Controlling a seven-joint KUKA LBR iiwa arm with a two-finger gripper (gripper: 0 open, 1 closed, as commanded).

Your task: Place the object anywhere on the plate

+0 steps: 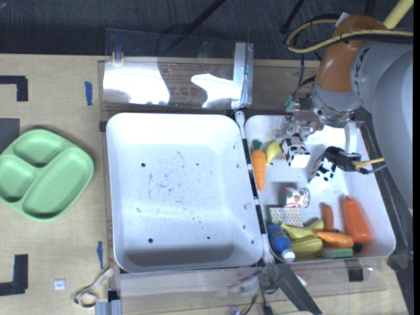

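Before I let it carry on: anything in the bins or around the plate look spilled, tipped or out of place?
Nothing looks spilled or broken. The toys are crowded into the right bin, with the carrot lying against the divider. The green plate sits outside both bins on the bench, left of the left bin, so it is a long carry from the gripper.

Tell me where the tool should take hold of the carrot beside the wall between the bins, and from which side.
Probably the carrot's thick orange middle, taken from straight above. It lies flat and lengthwise along the wall, leafy end toward the far side of the bin, so the fingers should close across its narrow width. The wall side is tight; the banana crowds the other side near the top, so lower down is safer.
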